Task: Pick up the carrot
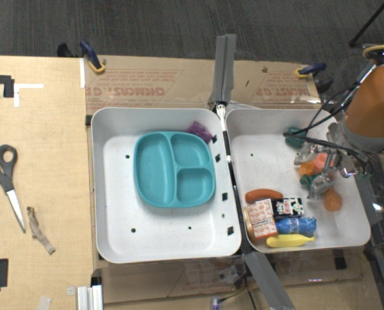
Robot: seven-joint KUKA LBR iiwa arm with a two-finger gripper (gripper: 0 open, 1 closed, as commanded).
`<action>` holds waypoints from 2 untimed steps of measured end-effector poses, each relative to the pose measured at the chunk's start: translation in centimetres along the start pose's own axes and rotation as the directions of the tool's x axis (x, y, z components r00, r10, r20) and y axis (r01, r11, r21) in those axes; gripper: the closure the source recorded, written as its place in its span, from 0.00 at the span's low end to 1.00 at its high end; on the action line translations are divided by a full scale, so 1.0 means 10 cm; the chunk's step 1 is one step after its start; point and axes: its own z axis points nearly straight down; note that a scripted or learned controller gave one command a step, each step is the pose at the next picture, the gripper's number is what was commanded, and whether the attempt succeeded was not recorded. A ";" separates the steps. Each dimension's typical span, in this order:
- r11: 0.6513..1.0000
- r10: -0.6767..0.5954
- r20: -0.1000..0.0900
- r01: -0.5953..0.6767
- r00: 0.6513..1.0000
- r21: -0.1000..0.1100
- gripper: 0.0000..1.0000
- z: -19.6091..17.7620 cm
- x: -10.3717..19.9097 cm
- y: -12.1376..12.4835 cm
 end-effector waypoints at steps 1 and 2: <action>0.997 0.075 -0.001 -0.075 0.997 -0.001 0.00 0.00 0.36 -0.09; 0.999 0.048 -0.004 -0.048 0.999 -0.001 0.00 0.02 0.93 -0.05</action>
